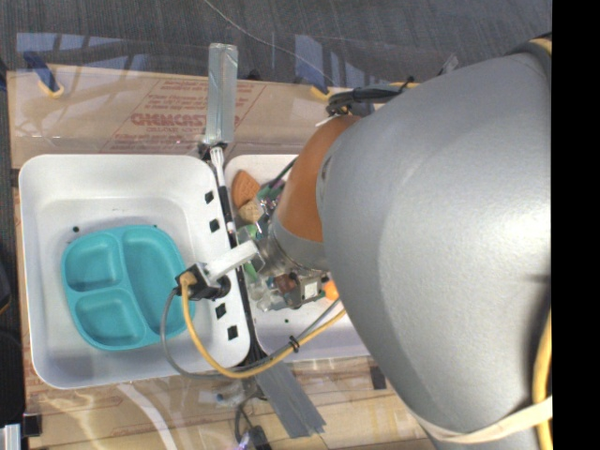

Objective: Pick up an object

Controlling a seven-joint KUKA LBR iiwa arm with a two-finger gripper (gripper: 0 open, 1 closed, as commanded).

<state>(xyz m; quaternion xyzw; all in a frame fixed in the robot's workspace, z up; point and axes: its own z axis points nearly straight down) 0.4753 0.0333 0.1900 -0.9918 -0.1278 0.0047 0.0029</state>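
From my seat the arm [441, 242] fills the right half, reaching down over the right bin [309, 340]. The tool [272, 284] sits low in that bin near the divider, but I cannot tell how it stands or whether it has hold of anything. A brown object [246, 190] lies at the bin's far end, just beside the wrist. In the left bin [56, 186] a teal divided tray [122, 284] rests flat. A yellow cable [202, 345] loops across the near rim.
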